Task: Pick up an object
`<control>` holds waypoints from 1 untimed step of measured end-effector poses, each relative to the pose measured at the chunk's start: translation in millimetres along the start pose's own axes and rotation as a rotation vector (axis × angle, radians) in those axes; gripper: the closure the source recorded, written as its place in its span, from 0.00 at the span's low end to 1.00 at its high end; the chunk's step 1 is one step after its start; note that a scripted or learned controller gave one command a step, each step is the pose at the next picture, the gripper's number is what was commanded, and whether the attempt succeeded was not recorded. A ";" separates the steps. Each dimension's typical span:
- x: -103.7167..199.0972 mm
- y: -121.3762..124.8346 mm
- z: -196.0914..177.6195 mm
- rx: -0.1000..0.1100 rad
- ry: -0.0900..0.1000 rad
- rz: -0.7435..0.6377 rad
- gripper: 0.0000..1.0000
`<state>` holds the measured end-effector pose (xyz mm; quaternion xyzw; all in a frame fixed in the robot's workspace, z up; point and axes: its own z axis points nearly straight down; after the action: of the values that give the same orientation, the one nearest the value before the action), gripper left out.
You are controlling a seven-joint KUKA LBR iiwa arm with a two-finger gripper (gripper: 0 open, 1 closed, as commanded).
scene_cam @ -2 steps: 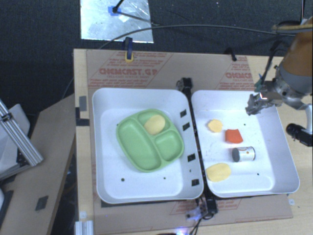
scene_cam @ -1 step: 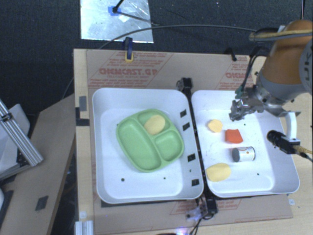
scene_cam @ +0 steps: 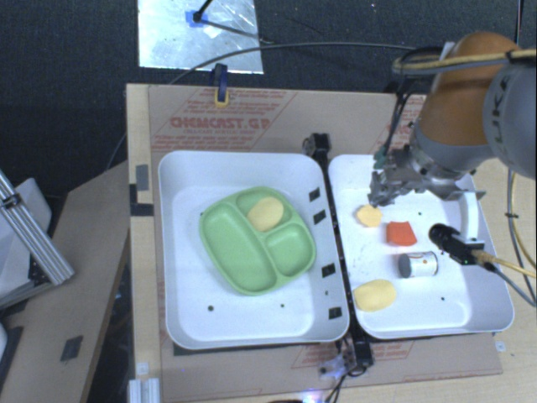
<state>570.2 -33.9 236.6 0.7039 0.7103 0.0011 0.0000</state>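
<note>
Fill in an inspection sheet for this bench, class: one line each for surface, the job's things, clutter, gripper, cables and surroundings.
Surface: two white bins, left bin and right bin, on a cardboard sheet.
Job's things: right bin holds a small yellow piece, orange block, grey-and-white cylinder and yellow lump.
Clutter: green divided tray in left bin, with a yellow item in one compartment.
Gripper: gripper just above the small yellow piece; holds nothing visible.
Cables: a cable runs to the arm.
Surroundings: foil sheet behind the bench.
</note>
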 end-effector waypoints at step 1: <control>52.0 -2.1 8.3 0.000 0.000 0.000 1.00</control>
<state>567.6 18.0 228.4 0.7038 0.7104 0.0010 -0.0001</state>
